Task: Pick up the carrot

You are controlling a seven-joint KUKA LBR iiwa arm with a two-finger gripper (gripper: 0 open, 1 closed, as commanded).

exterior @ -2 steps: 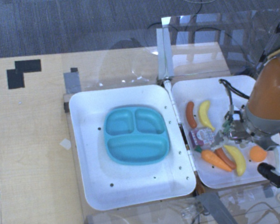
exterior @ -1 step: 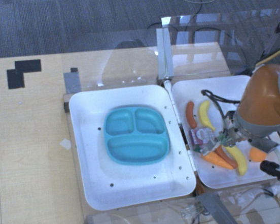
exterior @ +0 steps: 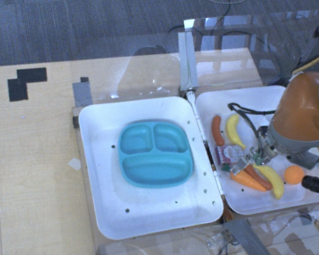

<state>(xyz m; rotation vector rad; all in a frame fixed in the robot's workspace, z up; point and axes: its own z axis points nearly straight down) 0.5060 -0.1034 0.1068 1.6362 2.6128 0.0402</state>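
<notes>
My pincer (exterior: pixel 255 157) hangs low in the right bin (exterior: pixel 243 96), just above the carrot (exterior: pixel 246 180), and I cannot tell how it is set. The carrot lies slanted near the bin's front, touching a yellow banana (exterior: pixel 273 180) on its right, with a small packet (exterior: pixel 230 154) just beyond its upper end. I judge I am here because the crowding leaves little room. A blue tray (exterior: pixel 154 154) sits in the left bin (exterior: pixel 102 160).

Pale wooden bench (exterior: pixel 33 187) with black tape patches (exterior: pixel 25 82), grey, seemingly carpeted floor (exterior: pixel 75 18) beyond.
</notes>
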